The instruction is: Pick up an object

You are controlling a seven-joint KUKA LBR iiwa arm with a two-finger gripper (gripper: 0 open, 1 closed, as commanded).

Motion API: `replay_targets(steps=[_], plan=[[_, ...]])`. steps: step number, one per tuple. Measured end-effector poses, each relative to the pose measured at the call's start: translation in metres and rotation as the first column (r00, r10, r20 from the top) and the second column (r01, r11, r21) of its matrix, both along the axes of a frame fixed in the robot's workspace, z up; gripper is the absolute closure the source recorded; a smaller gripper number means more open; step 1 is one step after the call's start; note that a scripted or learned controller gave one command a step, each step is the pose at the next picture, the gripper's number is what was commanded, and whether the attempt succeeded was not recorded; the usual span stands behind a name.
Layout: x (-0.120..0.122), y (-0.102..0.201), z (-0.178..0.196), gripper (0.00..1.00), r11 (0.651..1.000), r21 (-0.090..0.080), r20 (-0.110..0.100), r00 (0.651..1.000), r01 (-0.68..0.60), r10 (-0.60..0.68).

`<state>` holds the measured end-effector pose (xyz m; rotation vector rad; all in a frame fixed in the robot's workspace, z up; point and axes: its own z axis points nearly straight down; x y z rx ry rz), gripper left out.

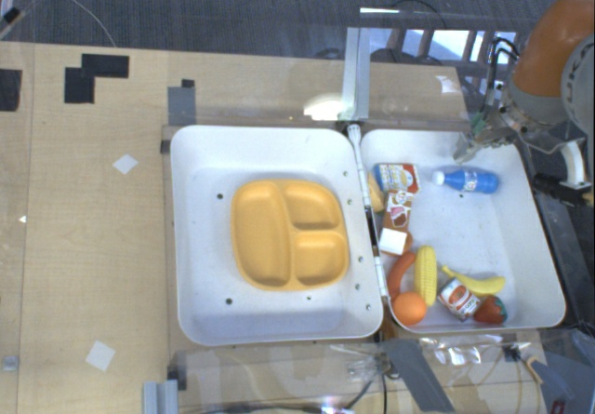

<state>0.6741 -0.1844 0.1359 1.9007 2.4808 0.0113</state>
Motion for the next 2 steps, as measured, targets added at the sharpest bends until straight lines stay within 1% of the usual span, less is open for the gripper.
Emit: replay_targets(steps=[1, 2], plan=[[-0.0032, 0.0191, -0.0321, 1.0, 0.99, 0.005, -0.011, 0.989, 0.144, -0.144], [-0.003, 0.0187, -0.0315, 0.0, 0.99, 0.004, -0.009, 0.99, 0.144, -0.144]])
